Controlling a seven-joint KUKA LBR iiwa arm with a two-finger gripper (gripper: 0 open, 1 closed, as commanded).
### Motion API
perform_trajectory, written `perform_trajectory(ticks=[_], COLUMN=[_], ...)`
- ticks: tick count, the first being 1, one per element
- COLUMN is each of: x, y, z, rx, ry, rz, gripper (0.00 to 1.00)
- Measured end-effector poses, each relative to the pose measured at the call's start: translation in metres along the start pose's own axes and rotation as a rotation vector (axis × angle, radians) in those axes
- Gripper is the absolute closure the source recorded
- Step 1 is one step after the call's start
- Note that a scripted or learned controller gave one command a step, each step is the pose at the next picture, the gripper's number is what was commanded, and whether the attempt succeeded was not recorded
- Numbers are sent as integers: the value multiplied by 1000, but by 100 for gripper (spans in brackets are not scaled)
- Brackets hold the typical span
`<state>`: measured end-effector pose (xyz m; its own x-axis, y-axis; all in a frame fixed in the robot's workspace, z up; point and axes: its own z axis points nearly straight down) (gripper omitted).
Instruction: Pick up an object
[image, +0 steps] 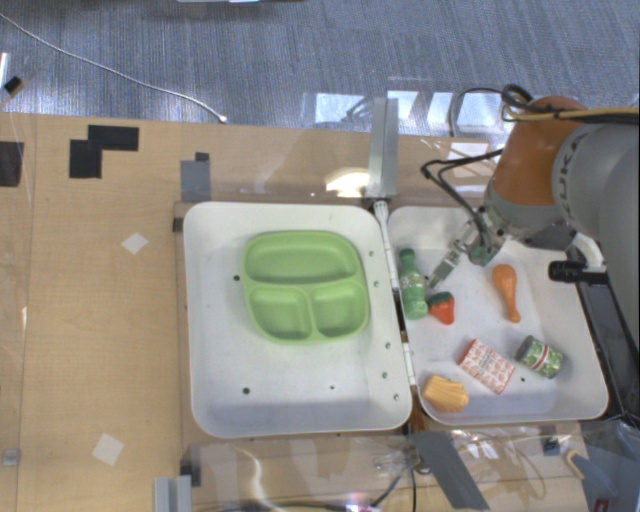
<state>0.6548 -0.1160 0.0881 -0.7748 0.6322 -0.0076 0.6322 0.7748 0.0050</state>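
In the right bin, my gripper reaches down and to the left from the arm's orange band. Its tip hangs just above a red strawberry-like toy and just right of a green bottle-shaped toy by the bin's left wall. An orange drumstick-shaped toy lies to the gripper's right. Nearer the front lie a red and white box, a green can and a yellow toy. I see nothing held.
The left bin holds a green divided plate. A metal divider stands between the bins at the back. Black cables trail near the arm. The wooden bench spreads to the left.
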Motion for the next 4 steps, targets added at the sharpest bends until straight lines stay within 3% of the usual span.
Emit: perform_trajectory(ticks=[1,2,3,4], x=[-3,80,134,168], y=[3,65,58,135], z=[-15,-101,-97,-109], rx=[-5,-3,5,7], ry=[-12,2,4,5], rz=[-8,347,748,1254], gripper=[100,100,100,100])
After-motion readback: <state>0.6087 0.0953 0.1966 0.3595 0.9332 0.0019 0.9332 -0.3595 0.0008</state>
